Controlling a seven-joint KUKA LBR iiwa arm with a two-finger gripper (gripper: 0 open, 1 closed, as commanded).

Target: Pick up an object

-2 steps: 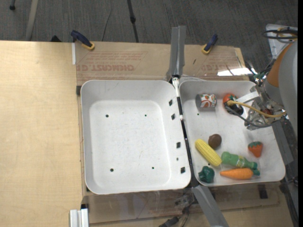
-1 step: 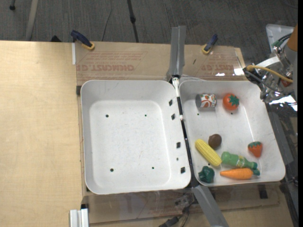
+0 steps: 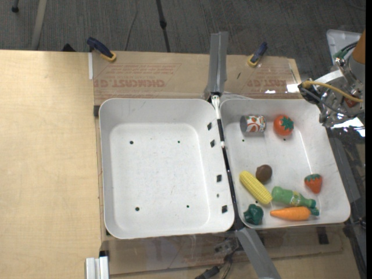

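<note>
lab | tripod legs (image 3: 160,13) on carpet | clamped cardboard (image 3: 174,77)

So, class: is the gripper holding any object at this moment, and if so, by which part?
Nothing is held. The gripper sits at the right bin's far right edge, with no object between its fingers.

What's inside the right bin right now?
Right bin holds a can, tomato, brown ball, corn, strawberry, green bottle, carrot, broccoli. Nothing looks covered.

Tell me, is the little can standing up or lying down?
Lying down. The can rests on its side in the right bin, its label facing up.
</note>
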